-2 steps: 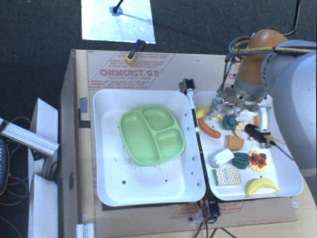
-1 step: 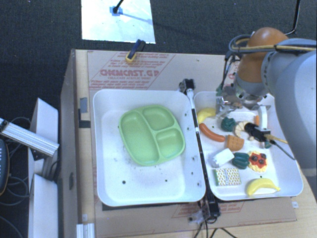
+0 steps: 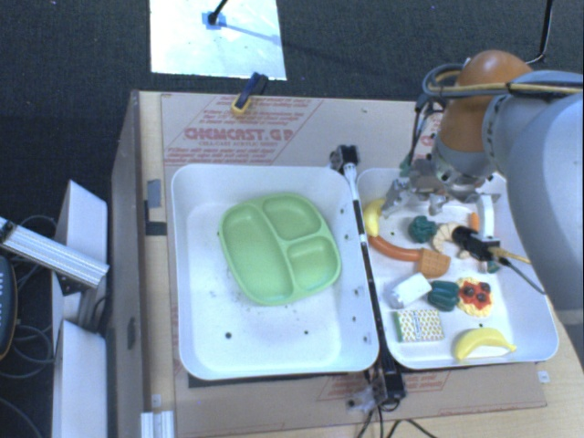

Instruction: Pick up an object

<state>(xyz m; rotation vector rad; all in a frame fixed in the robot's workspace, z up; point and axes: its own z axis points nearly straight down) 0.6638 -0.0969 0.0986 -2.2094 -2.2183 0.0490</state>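
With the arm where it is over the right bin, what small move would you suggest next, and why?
Probably a short straight descent toward the dark green toy. The gripper hangs over the upper part of the right bin, with that toy just below it in the view. It sits apart from the orange carrot and the yellow piece, so it seems the least crowded target. The finger state is unclear.

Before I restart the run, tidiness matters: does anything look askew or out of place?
The green divided plate lies skewed in the left bin, its edges not parallel to the bin walls. The toy foods are jumbled in the right bin, a yellow banana near its front edge. Nothing looks spilled or broken.
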